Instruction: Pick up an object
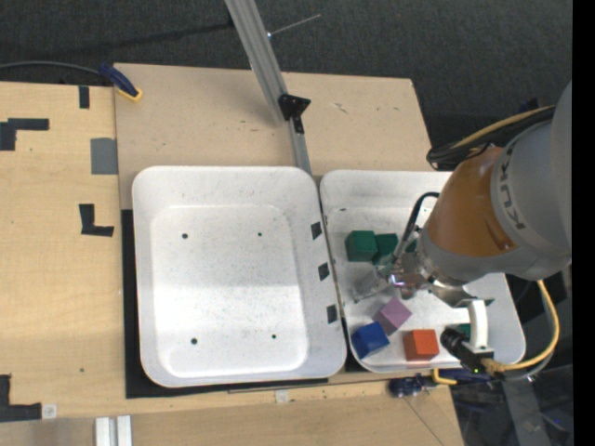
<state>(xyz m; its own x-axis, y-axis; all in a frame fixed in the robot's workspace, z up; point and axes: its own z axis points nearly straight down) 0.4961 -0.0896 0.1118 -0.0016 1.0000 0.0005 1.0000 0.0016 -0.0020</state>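
Note:
My gripper (390,280) reaches down into the right bin (372,178), under the grey arm with its orange band (469,216). Just above it lie two green blocks, a larger one (361,245) and a smaller one (387,246) partly behind the wrist. A purple block (395,314) sits right below the gripper, close to it or touching it. Further toward the front rim rest a blue block (370,339) and an orange-red block (420,344). The wrist hides the gripper's tip.
The left bin (139,193) lies beside the right one, their rims meeting at mid-bench. A slanted metal rail (256,35) runs down to the back of the bins. A cable (544,342) loops at the right bin's corner.

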